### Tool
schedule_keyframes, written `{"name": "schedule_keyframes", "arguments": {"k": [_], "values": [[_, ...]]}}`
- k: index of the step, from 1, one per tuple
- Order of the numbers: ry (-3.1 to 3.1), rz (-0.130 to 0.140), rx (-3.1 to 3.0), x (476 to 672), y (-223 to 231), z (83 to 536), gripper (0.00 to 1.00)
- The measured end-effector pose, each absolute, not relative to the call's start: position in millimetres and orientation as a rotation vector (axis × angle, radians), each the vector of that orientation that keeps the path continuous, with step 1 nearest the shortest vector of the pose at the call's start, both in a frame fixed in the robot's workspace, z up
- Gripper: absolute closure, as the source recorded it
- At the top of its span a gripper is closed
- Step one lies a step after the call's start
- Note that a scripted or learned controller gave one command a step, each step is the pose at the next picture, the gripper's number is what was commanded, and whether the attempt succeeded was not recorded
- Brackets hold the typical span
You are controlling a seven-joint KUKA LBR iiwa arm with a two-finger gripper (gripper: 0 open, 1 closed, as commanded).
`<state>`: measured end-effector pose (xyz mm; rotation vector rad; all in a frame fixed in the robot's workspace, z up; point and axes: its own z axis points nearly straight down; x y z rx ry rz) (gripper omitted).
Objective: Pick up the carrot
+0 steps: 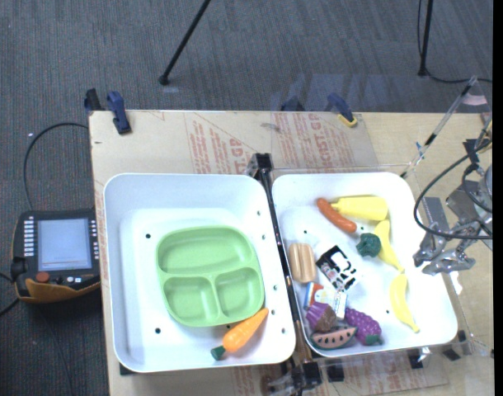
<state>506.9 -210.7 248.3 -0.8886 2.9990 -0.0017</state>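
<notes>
Found the gripper (pixel 441 260) at the right side of the right bin (pixel 400 180), hung among grey metal parts and looped black cables at the end of the arm (pixel 474 200). Could not tell how wide the claw stood: too small and too cluttered there to make out. Saw nothing clearly held in it. Could not tell whether it touched the bin wall or hovered above it. Noted a yellow banana (pixel 401 300) near it, to its lower left on the bin floor, apart from it.

Located the carrot (pixel 245 330) well away from the claw, in the left bin (pixel 124 221), near that bin's lower right corner. Lay tilted, orange tip up toward the right, green stub down toward the left, just beside or against the lower right edge of a green divided plate (pixel 210 275).

Counted more in the right bin: an orange-red tapered piece (pixel 336 214) near the top, touching a pale yellow wedge (pixel 363 207); a dark green broccoli piece (pixel 369 244) below these; a tan bread-like piece (pixel 301 262) by the left wall; a black and white card (pixel 338 269) beside it; purple grapes (pixel 363 324) and a watermelon slice (pixel 330 337) at the bottom.
</notes>
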Motion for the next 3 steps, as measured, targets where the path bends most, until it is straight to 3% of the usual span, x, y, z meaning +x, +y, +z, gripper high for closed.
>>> {"name": "schedule_keyframes", "arguments": {"k": [1,2,3], "values": [[3.006,0.005,-0.883,505.0,-212,246,0.0],[2.91,0.025,-1.2,488.1,-211,117,0.0],[2.866,0.009,-1.261,537.8,-109,158,0.0]]}}
